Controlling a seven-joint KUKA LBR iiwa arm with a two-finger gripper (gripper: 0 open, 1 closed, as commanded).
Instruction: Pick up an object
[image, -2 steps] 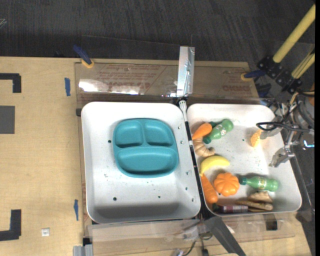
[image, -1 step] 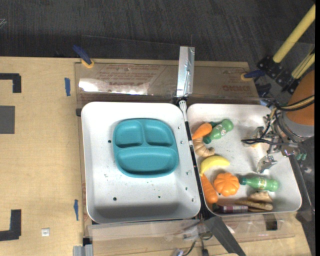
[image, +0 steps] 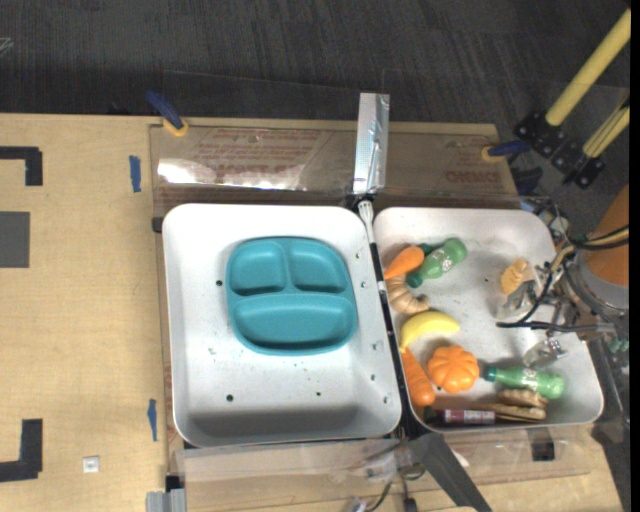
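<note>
The right bin (image: 470, 232) holds several toy foods. An orange carrot (image: 403, 262) and a green bottle (image: 441, 258) lie at its back left. Below them sit a yellow banana (image: 428, 326), an orange pumpkin (image: 453, 368) and a second green bottle (image: 527, 380). A small tan piece (image: 515, 275) lies at the back right. My gripper (image: 542, 322) hangs over the bin's right side, between the tan piece and the second green bottle, with black cables around it. Nothing is visibly held in it.
The left bin (image: 190, 330) carries a teal divided plate (image: 290, 295). A tan knobbly toy (image: 405, 296), another orange piece (image: 416, 380), a dark red stick (image: 465, 414) and tan biscuits (image: 521, 404) crowd the right bin's left and front. A foil-wrapped post (image: 371, 140) stands behind the bins.
</note>
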